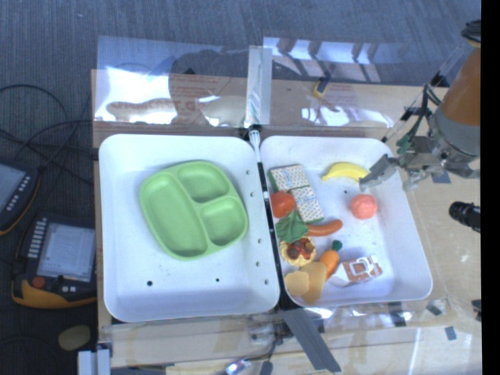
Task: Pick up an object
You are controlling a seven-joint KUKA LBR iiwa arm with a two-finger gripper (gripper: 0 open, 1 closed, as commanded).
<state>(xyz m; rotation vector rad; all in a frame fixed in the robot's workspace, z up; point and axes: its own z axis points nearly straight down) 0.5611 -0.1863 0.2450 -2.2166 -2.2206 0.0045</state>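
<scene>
Can't tell how the gripper (380,170) jaws sit, too blurry at the right bin (406,233) 2 o'clock rim, just beside a curved yellow banana (344,171) lying loose at 12.

I see the divided plate (194,208) in the left bin (117,287); the banana (344,171) and ball (363,206) lie in the right bin (414,272).

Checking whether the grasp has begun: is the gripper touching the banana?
Cannot tell. In the camera view the gripper sits right at the banana's right end, with no plain gap or contact visible.
</scene>
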